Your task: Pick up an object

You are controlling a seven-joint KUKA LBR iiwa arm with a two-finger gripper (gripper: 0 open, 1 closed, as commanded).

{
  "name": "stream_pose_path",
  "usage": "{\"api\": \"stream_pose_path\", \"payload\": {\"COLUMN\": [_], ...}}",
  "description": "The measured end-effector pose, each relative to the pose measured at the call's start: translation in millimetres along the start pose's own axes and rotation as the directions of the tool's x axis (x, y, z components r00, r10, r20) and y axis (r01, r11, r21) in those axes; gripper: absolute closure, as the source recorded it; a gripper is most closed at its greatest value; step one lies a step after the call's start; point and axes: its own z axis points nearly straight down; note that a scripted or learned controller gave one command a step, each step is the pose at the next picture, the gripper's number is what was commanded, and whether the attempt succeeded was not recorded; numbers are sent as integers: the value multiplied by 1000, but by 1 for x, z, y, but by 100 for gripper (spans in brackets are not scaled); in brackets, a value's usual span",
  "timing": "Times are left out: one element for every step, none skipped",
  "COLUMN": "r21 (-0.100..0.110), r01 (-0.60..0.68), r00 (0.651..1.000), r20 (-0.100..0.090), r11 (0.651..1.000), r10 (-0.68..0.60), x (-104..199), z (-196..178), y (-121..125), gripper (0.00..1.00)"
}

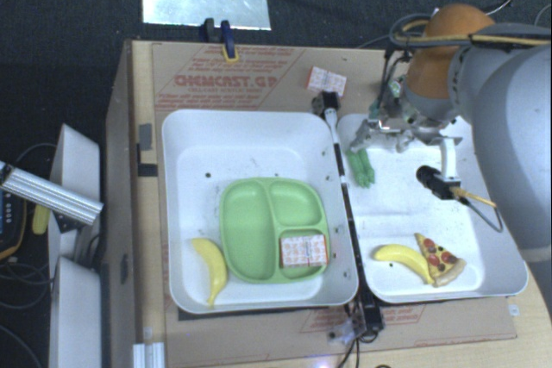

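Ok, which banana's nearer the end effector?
The banana in the right bin, beside the pizza slice; the other banana lies in the left bin by the green plate, farther from the end effector.

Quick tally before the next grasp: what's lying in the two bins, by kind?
Bananas: 2
Green divided plate: 1
Small patterned box: 1
Pizza slice: 1
Green soft item: 1
Total: 6
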Motion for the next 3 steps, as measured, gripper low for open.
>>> {"api": "stream_pose_path", "payload": {"r21": [-4,-9,-5], "r01": [-2,-4,-3], "r00": [1000,1000,1000], "r20": [-4,-2,-3], "r11": [1000,1000,1000], "r10": [2,4,3], "x": [-4,3,-34], "z": [-2,-2,-1], "y": [-77,-86,-165], "gripper": [0,0,0]}}
